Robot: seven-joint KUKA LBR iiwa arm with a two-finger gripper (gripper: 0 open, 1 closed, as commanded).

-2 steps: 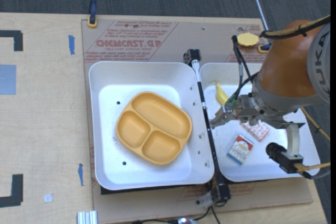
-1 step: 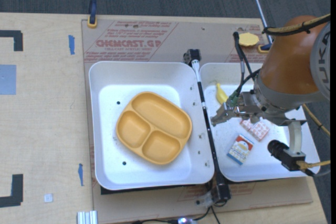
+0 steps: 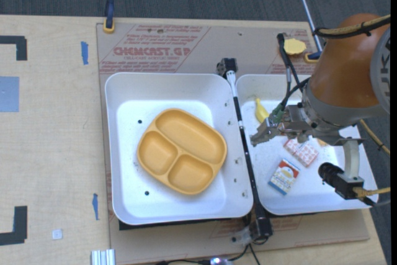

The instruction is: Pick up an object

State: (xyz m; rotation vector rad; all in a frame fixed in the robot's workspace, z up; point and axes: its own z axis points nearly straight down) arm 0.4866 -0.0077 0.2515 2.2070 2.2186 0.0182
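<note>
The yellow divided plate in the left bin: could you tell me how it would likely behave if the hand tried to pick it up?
The yellow divided plate looks like moulded plastic, so probably stiff and light. It lies flat on the left bin floor with a low rounded rim, so fingers may slip off the edge. Its smooth, wide shape suggests it would slide rather than tip if pushed.

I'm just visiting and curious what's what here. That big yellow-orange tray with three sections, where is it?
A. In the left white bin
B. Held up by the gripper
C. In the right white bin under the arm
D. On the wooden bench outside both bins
A: the divided tray lies flat in the left bin, while the gripper is over the right bin.
</note>
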